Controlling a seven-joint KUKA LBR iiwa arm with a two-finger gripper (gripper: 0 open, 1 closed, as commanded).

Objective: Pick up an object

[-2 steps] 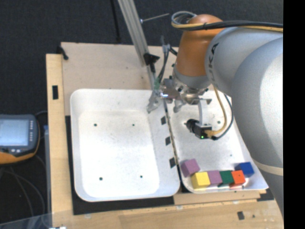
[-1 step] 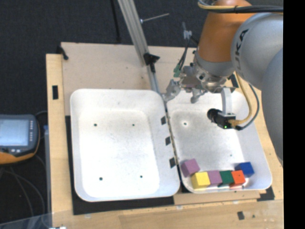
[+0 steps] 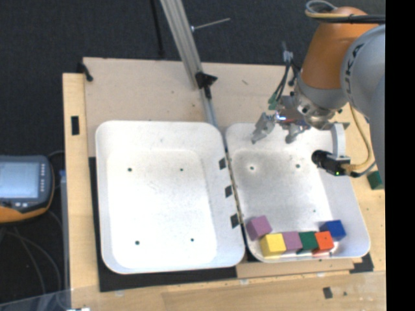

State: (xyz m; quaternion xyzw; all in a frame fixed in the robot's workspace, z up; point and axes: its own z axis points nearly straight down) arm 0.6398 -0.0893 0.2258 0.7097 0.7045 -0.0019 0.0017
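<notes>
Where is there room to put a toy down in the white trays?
The left white bin is bare throughout. The right white bin is free from the two-finger gripper down to its near edge, where coloured blocks crowd together.

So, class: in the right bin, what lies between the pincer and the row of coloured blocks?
Nothing: the camera view shows bare, speckled bin floor between the pincer and the coloured blocks.

One fixed overhead cam — slanted down on both bins [image 3: 162, 193].
</notes>
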